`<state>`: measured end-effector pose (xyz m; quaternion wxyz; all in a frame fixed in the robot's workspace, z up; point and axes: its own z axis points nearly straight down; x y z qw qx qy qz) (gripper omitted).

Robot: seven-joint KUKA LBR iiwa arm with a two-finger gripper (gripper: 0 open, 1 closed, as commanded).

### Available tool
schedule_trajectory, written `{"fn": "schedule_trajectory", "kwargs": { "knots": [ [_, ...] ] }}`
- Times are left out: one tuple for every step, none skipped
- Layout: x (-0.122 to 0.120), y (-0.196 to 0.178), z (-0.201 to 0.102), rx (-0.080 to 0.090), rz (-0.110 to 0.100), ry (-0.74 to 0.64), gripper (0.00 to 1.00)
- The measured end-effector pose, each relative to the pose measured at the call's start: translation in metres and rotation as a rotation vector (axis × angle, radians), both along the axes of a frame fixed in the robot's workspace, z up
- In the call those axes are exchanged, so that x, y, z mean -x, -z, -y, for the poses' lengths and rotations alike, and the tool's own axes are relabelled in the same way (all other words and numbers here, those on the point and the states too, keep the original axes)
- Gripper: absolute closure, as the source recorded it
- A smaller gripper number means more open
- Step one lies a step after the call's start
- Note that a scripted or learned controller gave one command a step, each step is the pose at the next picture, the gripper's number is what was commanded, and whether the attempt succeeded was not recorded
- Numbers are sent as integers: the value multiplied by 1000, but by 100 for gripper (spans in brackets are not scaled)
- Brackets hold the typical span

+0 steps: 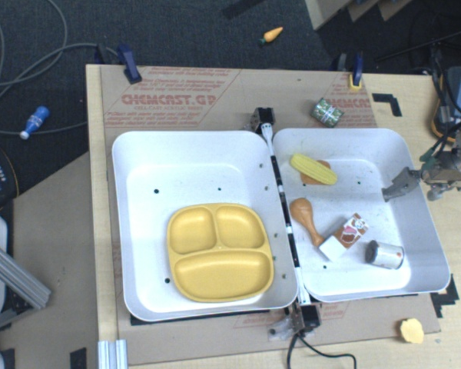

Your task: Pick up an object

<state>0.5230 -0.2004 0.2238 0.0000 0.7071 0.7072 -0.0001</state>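
A robot gripper (403, 183) is hovering at the right bin's (415, 279) right edge, over bare white floor; whether its jaws are spread cannot be told. A corn cob (313, 168) is lying near that bin's far left corner, a wooden spoon (305, 217) along its left edge, a small carton (346, 235) and a can (384, 254) toward its near edge. A yellow divided plate (218, 252) is sitting in the left bin (138, 167), leaving open room along the far edge.
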Motion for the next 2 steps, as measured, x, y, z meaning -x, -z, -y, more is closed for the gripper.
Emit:
{"fn": "schedule_trajectory", "kwargs": {
  "knots": [
    [25,62,-60,-5,-8,-3,0],
    [6,144,-89,-3,-5,-3,0]
  ]
}}
